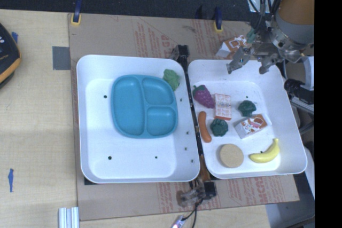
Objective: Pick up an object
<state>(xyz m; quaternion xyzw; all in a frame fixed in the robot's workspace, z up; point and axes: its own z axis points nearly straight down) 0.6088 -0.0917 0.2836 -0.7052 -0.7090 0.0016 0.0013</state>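
A: Status on the pick?

B: Approach step, by my read. Claw (pixel 250 64) sits spread wide with nothing between the fingers, hanging over the 12 o'clock rim of the right bin (pixel 288 109).

A: Candidates?

B: All in the right bin. Grapes (pixel 203 95) at 10 o'clock, carton (pixel 223 106) just beside them, sausage (pixel 203 126) at 9 along the left wall. Two broccoli pieces: one (pixel 247 108) near centre, one (pixel 219 127) toward 8. Second carton (pixel 251 125) at centre-right, cookie (pixel 231 156) at 6, banana (pixel 265 152) at 5.

A: Next move?

B: Needs to shift toward 6 o'clock and drop. The centre broccoli is nearest and stands apart from its neighbours, so fingers can straddle it.

A: Tight spots?

B: Sausage hugs the wall; banana and cookie are close to the 6 o'clock rim. Grapes and carton crowd each other. Bare floor at 12 to 2 o'clock gives descent room.

A: Left bin?

B: Left bin (pixel 93 115) holds a blue tray (pixel 144 106) and a lettuce leaf (pixel 171 78) at its 1 o'clock. Not needed.
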